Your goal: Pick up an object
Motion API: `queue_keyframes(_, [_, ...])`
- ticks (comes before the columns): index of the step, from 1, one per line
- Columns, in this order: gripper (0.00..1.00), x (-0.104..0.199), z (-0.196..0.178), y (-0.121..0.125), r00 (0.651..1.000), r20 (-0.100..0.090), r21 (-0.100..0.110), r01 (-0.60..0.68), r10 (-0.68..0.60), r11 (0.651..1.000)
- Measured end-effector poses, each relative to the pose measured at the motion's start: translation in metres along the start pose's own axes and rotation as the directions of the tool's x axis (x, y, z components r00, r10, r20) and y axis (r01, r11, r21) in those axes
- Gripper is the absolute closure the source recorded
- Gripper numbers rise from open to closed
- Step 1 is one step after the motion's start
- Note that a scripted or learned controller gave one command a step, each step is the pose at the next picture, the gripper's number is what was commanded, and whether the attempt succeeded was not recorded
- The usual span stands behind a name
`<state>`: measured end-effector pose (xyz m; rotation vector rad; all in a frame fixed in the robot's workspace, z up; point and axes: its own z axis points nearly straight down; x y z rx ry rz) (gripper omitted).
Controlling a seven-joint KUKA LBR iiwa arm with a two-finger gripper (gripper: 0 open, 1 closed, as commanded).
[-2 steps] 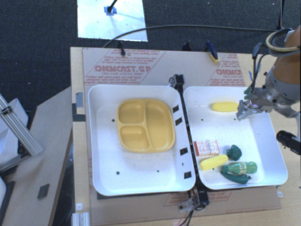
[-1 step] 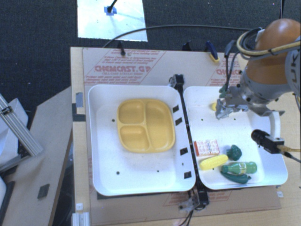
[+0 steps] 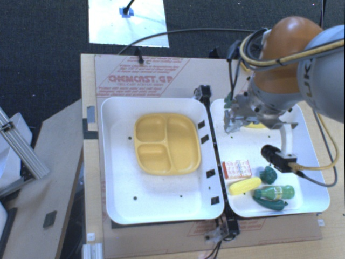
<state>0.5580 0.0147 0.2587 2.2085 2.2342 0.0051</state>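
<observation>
So the gripper (image 3: 235,122) is down low at the back left corner of the right bin (image 3: 311,194), and honestly we can't tell what its jaws are doing, the metal end is half buried under the wrist from this angle. There's a bit of something yellow (image 3: 255,125) peeking out just beside and under it, touching the wrist outline, but we can't make out what it is or whether anything is actually gripped. Our guess is that's the thing it's going for, since the arm (image 3: 291,53) is parked right over it.

The other candidates are all clustered at the near end of the same bin, well apart from the gripper: a small red and white packet (image 3: 237,169), a yellow corn cob (image 3: 244,186) just in front of it, a green bottle (image 3: 276,192) lying on its side, a dark green pepper-looking thing (image 3: 269,203) touching it, and a small dark green lump (image 3: 268,175) just behind.

The left bin (image 3: 116,161) holds a yellow divided plate (image 3: 166,144), lying flat near the middle.

Both bins sit side by side on a cardboard sheet (image 3: 141,72) printed CHEMCAST, with black clips along the seam between them. That's on a wooden bench (image 3: 56,144), dark carpet (image 3: 43,26) behind, and a pale square sheet (image 3: 126,15) lying on the floor back there.
</observation>
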Motion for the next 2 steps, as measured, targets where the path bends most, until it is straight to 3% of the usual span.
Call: queue_keyframes(2, [1.00, 0.095, 0.006, 0.035, 1.000, 0.000, -0.001, -0.001, 0.001, 1.000])
